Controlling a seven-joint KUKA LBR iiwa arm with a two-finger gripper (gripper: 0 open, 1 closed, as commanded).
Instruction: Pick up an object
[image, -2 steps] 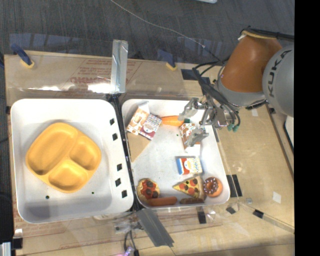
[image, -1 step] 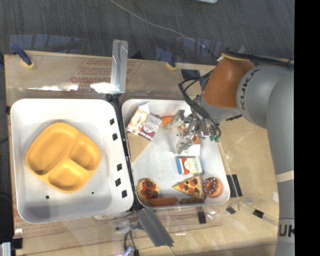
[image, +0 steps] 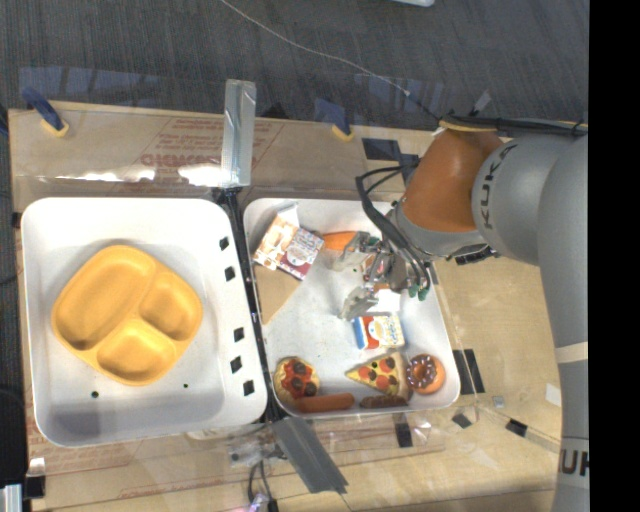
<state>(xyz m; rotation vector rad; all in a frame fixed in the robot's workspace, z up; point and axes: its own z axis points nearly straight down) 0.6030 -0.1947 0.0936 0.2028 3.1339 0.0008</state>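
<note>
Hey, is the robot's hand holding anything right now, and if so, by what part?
Cannot be told. The hand hovers low in the right bin, just above the small milk carton, but nothing shows clearly between its tips.

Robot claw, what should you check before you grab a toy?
1. Gripper over the right bin, where the toys are: ok.
2. Toy close under it, the small carton: ok.
3. Fingers ready to grab: cannot tell.
4. Already holding something: cannot tell.
5. Room around the carton: not ok, the pizza slice sits right beside it.
6. Yellow tray in the left bin, out of the way: ok.
</note>
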